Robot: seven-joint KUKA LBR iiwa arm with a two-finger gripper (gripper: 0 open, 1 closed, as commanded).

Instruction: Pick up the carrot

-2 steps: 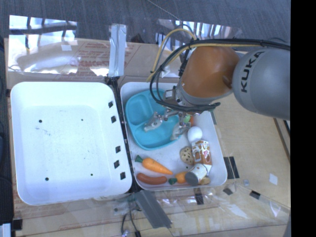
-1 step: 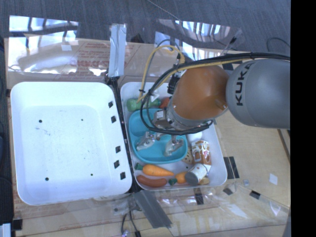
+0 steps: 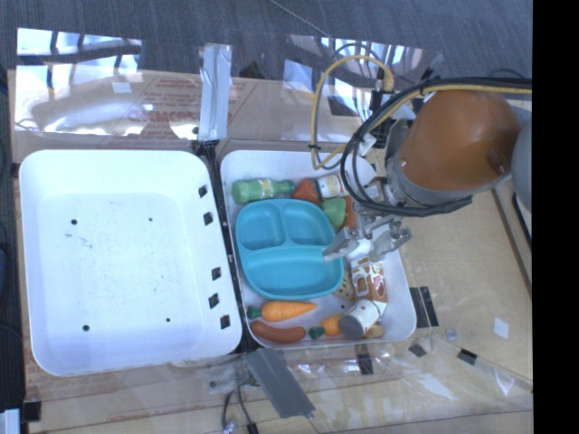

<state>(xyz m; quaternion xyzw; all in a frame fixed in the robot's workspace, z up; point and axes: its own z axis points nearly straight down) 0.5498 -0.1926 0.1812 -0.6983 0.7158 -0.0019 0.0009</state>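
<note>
The jaws [image 3: 366,242] hang over the tray's [image 3: 285,251] right edge; their state can't be told. The carrot [image 3: 288,311] lies below-left of them. No label is readable.

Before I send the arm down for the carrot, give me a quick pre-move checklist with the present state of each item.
1. Carrot located: ok. The carrot lies in the right bin, just below the blue tray.
2. Carrot top exposed: ok. Nothing lies over it.
3. Room around it: not ok. A sausage lies close beneath, the tray edge close above.
4. Claw above the carrot: not ok. The claw is at the tray's right edge, up and right of the carrot.
5. Claw free of load: cannot tell.
6. Descent path: cannot tell. The small carton and cup crowd the bin's right side.
</note>
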